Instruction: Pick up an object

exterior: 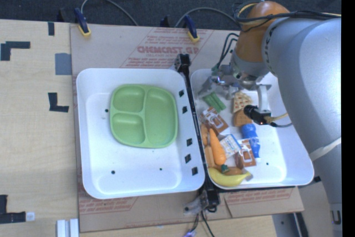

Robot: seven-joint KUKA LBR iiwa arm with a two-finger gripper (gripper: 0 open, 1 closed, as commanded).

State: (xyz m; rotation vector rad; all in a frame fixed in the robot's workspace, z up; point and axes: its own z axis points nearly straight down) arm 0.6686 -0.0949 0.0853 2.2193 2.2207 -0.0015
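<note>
Left bin (94,175) is holding one green divided plate (143,116), lying flat near its middle. Right bin (288,166) is carrying the clutter along its left side: banana (229,177) at the near edge, carrot (217,149) just above it, snack packets (215,119), a blue item (249,132), a green piece (214,100), and bread-like slices (242,104) toward the far end. Tool (236,83) is hanging over the far end of the right bin, above the green piece and slices. Can't tell how far it's open or whether it's gripping anything. Both bins are sitting on the bench (33,136).
</note>
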